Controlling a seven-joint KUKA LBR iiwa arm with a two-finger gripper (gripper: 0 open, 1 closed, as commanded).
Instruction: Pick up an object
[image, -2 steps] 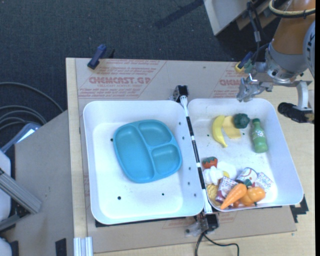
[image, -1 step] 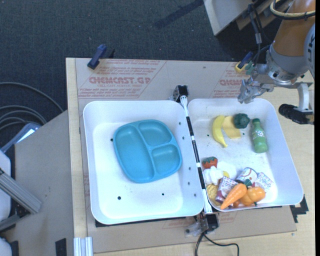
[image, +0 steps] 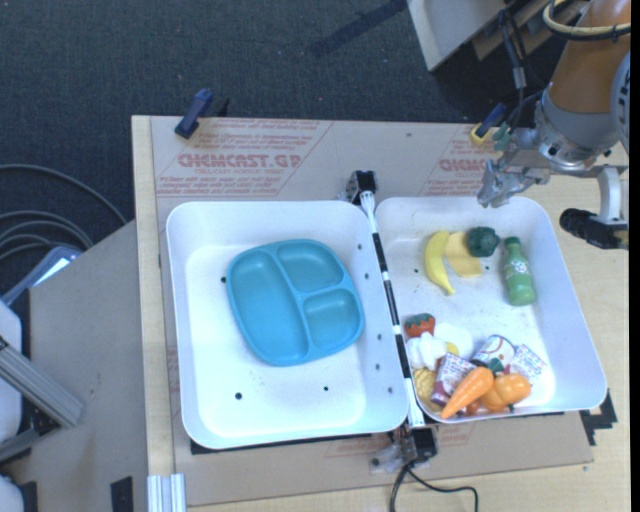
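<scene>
The arm was cut off by the top edge above the right bin. Toys heaped in that bin's near corner overlapped, their kinds unclear.

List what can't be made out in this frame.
- Gripper: small and blurred over the right bin's far rim; finger state unreadable.
- Arm: cut off by the top and right edges.
- Pile in the bin's near corner: items overlap; packets under the carrot too small to identify.
- Dark green item: too small to name.
</scene>
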